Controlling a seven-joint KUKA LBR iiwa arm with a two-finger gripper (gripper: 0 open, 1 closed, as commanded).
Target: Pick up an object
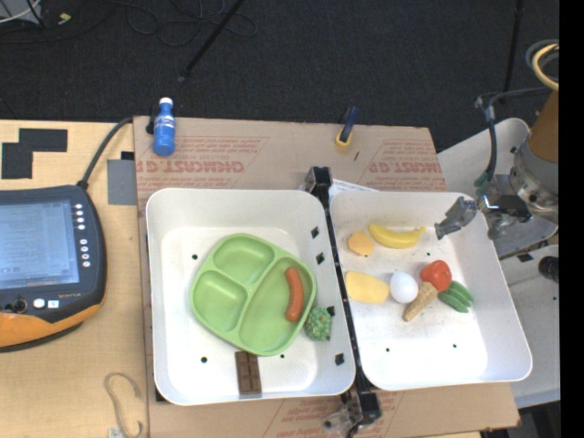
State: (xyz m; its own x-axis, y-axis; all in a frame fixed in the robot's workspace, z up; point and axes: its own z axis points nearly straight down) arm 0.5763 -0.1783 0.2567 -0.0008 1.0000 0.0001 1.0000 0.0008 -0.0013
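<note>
Yellow banana (394, 235) lies in the right bin (497, 359), near its top edge, with its long side going left to right. The gripper (453, 219) is just to the right of it and a bit higher up, holding nothing. I cannot tell how its jaws stand. The right bin also has an egg (403, 286) and a tomato (436, 273). The left bin (169, 363) has a green plate (233, 281) with a sausage (294, 293) on it
</note>
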